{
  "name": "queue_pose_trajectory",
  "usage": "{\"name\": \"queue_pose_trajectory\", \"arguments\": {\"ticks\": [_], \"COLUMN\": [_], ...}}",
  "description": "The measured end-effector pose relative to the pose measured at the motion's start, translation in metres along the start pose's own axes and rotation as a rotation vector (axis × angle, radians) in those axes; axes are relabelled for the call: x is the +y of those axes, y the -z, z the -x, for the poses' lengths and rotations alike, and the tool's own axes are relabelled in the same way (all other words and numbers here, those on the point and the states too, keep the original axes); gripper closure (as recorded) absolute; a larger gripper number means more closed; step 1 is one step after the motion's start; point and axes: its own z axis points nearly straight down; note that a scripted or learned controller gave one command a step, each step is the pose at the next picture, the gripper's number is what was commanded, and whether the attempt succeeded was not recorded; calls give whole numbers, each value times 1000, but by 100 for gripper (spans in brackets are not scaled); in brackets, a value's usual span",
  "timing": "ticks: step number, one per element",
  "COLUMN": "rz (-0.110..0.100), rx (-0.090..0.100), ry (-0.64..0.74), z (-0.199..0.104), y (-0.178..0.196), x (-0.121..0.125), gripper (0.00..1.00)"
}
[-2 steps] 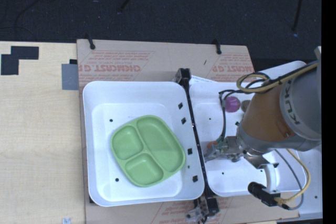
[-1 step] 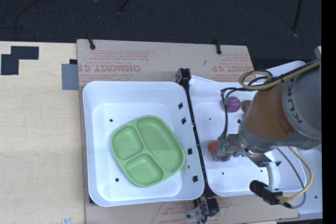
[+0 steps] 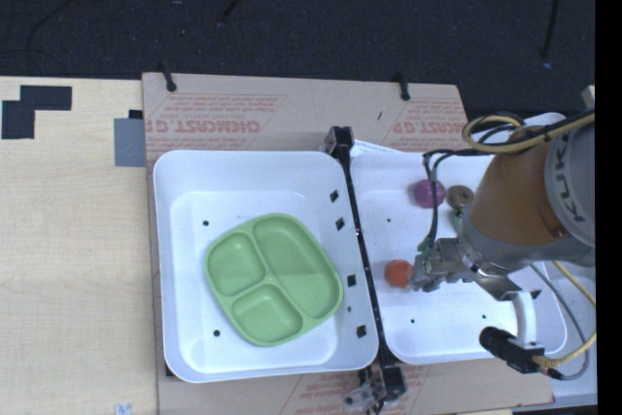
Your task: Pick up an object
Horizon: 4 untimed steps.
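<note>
Reaching in from 3 o'clock, arm (image 3: 530, 199) has its gripper (image 3: 428, 269) low in the right bin (image 3: 457, 345), just beside the orange ball (image 3: 397, 273), which sits at the gripper's 9 o'clock. Can't tell gripper state; nothing visibly pinched. Purple ball (image 3: 426, 193) lies at 12 o'clock from the gripper, apart from it. Left bin (image 3: 185, 209) holds a green divided plate (image 3: 272, 278).

Cardboard sheet (image 3: 292, 117) under the bins: red print, upside down, reads roughly "CHEMCAST GP", repeated; smaller lines illegible.
</note>
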Motion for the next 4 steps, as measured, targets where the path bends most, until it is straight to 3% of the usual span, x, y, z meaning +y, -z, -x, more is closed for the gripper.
{"name": "queue_pose_trajectory", "arguments": {"ticks": [2, 4], "rz": [2, -4], "rx": [-1, 1], "ry": [6, 10], "z": [13, -95], "y": [95, 75], "x": [10, 33], "gripper": [100, 100]}}
